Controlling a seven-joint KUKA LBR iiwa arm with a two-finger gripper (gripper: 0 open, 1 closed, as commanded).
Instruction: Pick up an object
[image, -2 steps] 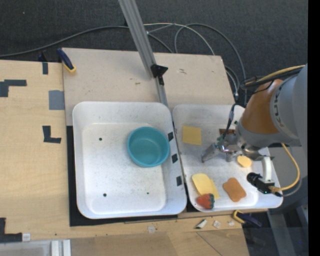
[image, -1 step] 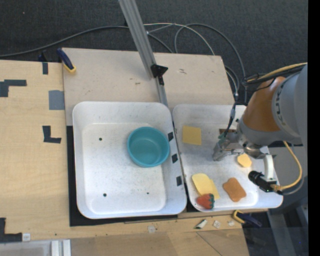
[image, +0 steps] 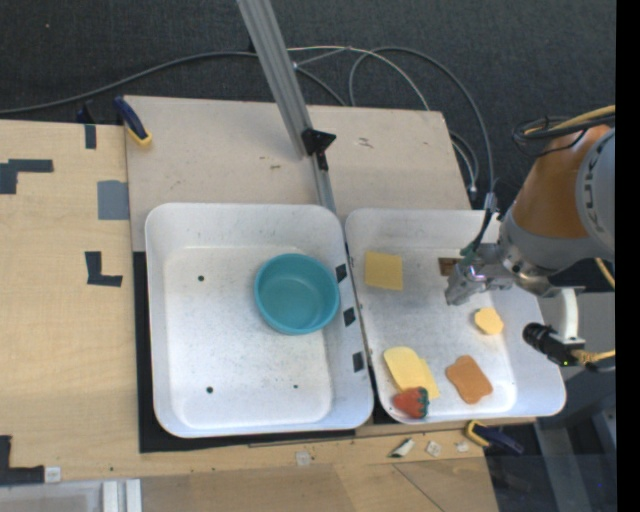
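The right bin (image: 425, 325) holds several small items. A pale yellow square slice (image: 383, 271) lies at its far left and a small yellow lump (image: 488, 321) sits right of centre. Along the near side are a yellow oblong piece (image: 406, 366), an orange piece (image: 468, 379) and a red strawberry-like toy (image: 410, 403). My gripper (image: 460, 290) hangs low over the middle of this bin, between the square slice and the small lump, a little up and left of the lump. Nothing shows in its grasp.
A blue bowl (image: 296, 292) stands in the left bin (image: 200, 350), near the wall shared with the right bin. A grey pole (image: 285, 85) slants up from behind the bins. Cables trail over the dark floor at the back right.
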